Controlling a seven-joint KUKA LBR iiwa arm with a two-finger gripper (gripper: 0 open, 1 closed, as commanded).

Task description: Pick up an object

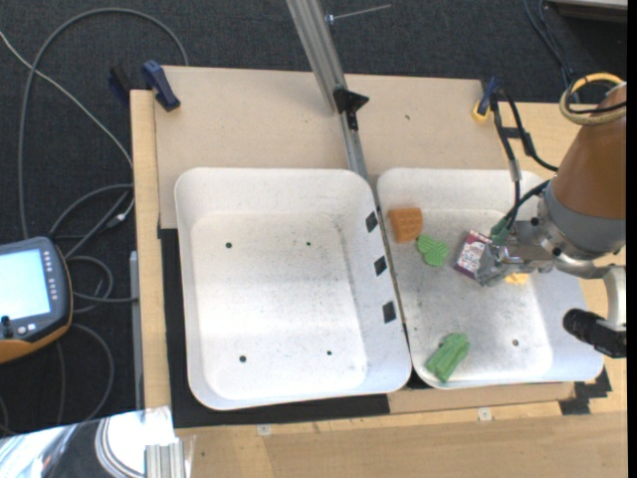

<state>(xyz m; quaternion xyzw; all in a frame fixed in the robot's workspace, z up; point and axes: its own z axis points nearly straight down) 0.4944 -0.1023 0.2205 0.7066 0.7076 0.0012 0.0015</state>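
Camera view from above the bench, looking down at a slant on two shallow white bins side by side. Every place below is given relative to the right bin (498,182), whose far wall is the landmark.

A grey arm with an orange band reaches in from the right, and its gripper (490,265) hangs over the middle of the right bin. Whether it is spread or pressed together cannot be told from here, because the wrist hides that part.

Touching or just beside the gripper's tip, on the side toward the left bin (269,287), is a small pink and white packet (471,253). It looks tilted, with its long axis running roughly from the bin's far wall toward its near wall. It is not clear that the packet is gripped.

Near the packet, farther toward the left bin, lies a small green piece (433,251). An orange block (405,224) sits toward the bin's far left corner. A longer green object (448,356) lies at the near wall, its long axis slanting. A bit of yellow (516,278) shows just under the gripper.

The packet is the nearest candidate, so any grasp likely turns on closing across its short side.
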